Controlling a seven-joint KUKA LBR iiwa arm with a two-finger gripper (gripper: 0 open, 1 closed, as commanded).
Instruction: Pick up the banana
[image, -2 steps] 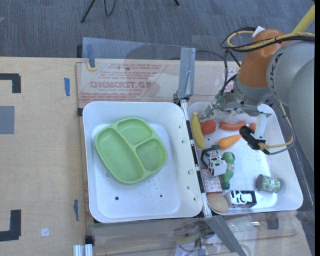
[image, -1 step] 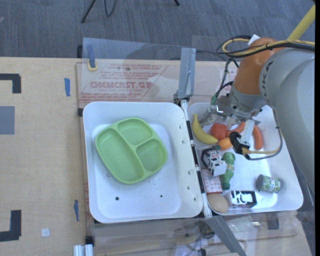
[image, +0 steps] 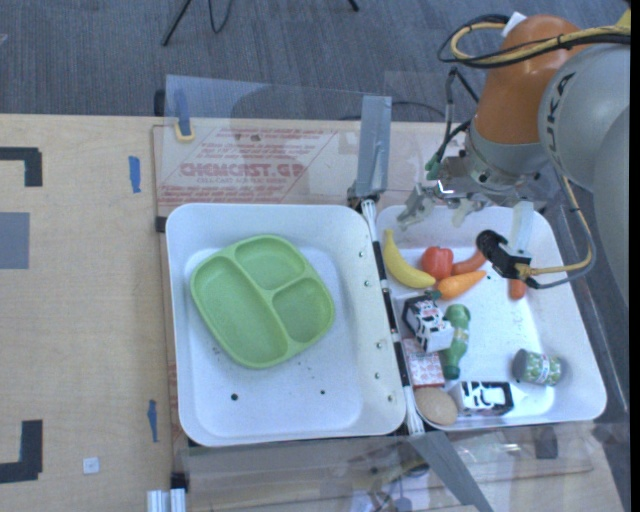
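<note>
- Banana (image: 401, 264): yellow, lying in the right bin (image: 570, 300) hard against its left wall, toward the far end. Its long axis runs from the far-left tip down toward the near right, gently curved. Free on top; nothing rests on it.
- Neighbours: a red pepper (image: 436, 262) touches its right side; an orange carrot (image: 460, 284) lies just beyond that. A small black-and-white carton (image: 427, 322) sits just nearer along the wall.
- Gripper (image: 452, 196): hangs over the far end of the same bin, above and to the right of the banana, apart from it. It touches and carries nothing I can make out; whether its fingers are apart or together, I cannot tell.
- Coming move, by judgement: travel left and nearer, then descend with the fingers set across the banana's long axis.
- Left bin (image: 200, 400): holds a green divided plate (image: 262, 299), well apart from the work.
</note>
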